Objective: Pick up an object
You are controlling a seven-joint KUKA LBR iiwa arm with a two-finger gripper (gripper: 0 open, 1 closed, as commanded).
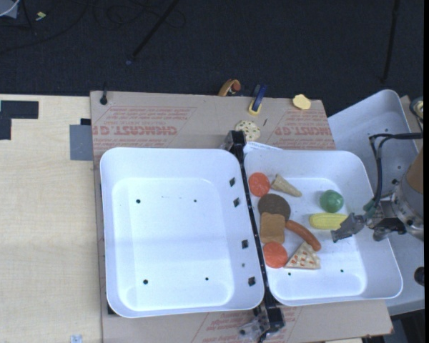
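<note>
The gripper [349, 229] is seen low over the right bin [375, 281], just beside the yellow corn [327, 221] and near the green ball [332, 201], with nothing visibly held; how far it is open cannot be told. The approach step is judged to be in hand, no object having yet been lifted. A short shift left onto the corn, then a firm closing and a straight lift, would be called for next.
</note>
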